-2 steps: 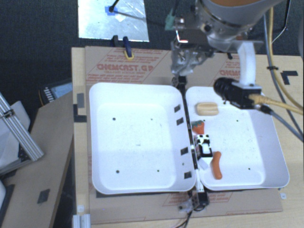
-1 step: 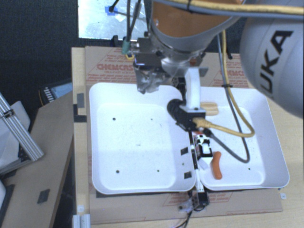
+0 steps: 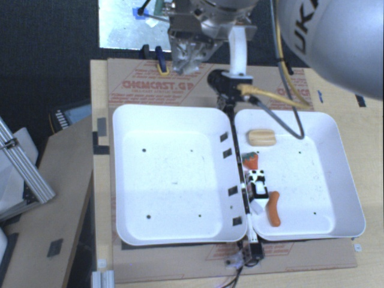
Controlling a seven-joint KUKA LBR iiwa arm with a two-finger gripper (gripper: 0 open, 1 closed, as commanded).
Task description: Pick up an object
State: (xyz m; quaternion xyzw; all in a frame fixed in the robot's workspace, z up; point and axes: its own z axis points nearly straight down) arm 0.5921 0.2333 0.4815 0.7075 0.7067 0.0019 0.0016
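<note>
End effector point(image 3: 185, 56) above bench; tan block point(image 3: 261, 137), orange piece point(image 3: 273, 209) in right bin point(image 3: 336, 161).

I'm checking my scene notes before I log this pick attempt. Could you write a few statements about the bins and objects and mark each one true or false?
1. The tan block lies in the right bin. True.
2. The orange sausage-shaped piece lies in the left bin. False: it lies in the right bin, near its front.
3. The black and white toy sits close to the divider between the bins. True.
4. The gripper hangs low over the tan block. False: it is above the cardboard behind the left bin.
5. The gripper holds the tan block. False: the block rests on the bin floor.
</note>
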